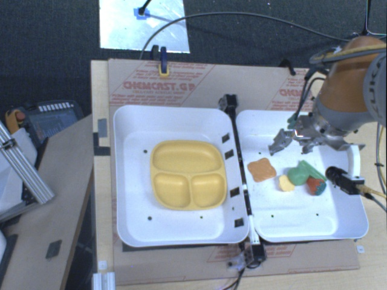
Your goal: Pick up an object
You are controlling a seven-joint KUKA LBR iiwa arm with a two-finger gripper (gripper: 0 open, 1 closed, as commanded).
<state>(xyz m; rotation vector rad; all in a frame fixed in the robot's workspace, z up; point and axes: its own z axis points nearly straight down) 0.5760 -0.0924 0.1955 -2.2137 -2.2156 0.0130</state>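
Toy food pieces lie together in the right bin (302, 222): you see an orange-brown flat piece (262, 170), a small yellow piece (286, 183) beside it, a green piece (303, 173), and a red piece (315, 186) touching the green one. Your gripper (282, 141) hovers over the bin's upper part, near the pieces, nothing between its fingers, which look spread apart. A yellow divided tray (185, 174) sits in the left bin (130, 180).

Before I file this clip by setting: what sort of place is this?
Most likely a robotics lab bench set up for grasping trials. Two white bins sit on a labelled board, toy food and a yellow tray serve as targets, and the arm's gripper hangs over the right bin.
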